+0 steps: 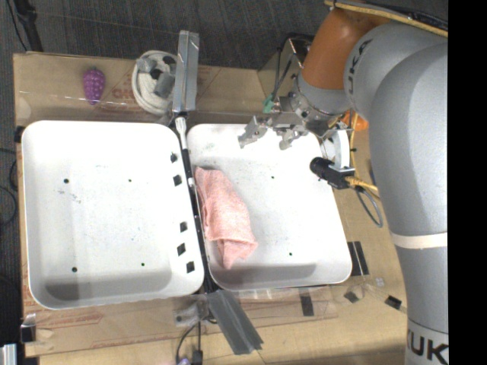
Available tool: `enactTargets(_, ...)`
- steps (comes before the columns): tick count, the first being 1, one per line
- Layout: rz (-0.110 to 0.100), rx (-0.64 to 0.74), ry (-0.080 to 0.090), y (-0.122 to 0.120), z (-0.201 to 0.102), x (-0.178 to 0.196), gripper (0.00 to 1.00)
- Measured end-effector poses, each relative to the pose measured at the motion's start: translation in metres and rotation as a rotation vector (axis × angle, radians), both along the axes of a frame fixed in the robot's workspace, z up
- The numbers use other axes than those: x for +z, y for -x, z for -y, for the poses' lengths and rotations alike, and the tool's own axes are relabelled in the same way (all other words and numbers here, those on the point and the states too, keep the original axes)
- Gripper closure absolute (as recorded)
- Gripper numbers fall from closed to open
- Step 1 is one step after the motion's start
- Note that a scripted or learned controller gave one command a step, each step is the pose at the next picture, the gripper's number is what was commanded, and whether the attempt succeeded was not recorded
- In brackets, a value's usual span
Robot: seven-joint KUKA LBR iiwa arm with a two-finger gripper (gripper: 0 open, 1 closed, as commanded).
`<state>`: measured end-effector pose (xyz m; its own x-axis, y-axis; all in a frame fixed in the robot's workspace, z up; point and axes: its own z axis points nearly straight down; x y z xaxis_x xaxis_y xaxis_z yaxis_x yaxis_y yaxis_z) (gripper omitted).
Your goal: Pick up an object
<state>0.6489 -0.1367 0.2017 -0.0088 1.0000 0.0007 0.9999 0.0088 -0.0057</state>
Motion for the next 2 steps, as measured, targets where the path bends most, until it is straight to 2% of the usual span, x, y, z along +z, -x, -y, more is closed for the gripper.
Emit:
enactTargets(1,0.002,0.091,0.0,0.036,-0.001,-0.11,0.0)
enactTargets(2,0.001,0.268,-0.001,0.05,-0.029,-0.11,0.0)
